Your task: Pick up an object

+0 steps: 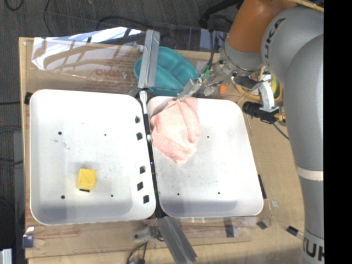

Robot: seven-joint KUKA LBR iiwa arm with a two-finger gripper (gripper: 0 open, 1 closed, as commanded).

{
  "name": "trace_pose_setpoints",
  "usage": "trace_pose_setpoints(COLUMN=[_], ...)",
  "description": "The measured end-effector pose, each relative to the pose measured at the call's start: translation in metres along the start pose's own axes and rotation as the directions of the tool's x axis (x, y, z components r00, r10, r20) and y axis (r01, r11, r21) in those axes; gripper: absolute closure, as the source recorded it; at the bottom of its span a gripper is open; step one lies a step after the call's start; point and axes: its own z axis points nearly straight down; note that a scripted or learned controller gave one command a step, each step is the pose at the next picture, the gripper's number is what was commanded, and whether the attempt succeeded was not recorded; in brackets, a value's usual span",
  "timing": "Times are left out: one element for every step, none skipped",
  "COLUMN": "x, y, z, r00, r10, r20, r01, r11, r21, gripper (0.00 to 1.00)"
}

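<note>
Camera view: the fingers (pixel 190 89) are above the far edge of the right bin (pixel 242 164), pinching the top corner of the pink cloth (pixel 175 130). The cloth hangs down from the fingers, its lower part in the bin's left half. A teal bowl (pixel 168 69) sits on the table (pixel 82 65) just behind the fingers. A yellow block (pixel 87 179) lies in the left bin (pixel 44 147), well apart from them

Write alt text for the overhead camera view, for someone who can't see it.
A grey robot arm reaches in from the right, its gripper pinching the top edge of a pink cloth that hangs into the right white bin. A small yellow block lies in the left white bin, and a teal bowl sits behind the bins.
</note>
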Motion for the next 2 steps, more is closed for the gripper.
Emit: trace_pose_setpoints(x=[0.005,-0.02], y=[0.001,-0.006], z=[-0.035,0.117], r00=[0.996,0.996], r10=[-0.088,-0.092], r20=[0.002,-0.002], r01=[0.088,0.092], r11=[0.996,0.996], r21=[-0.001,0.004], gripper=[0.0,0.0])
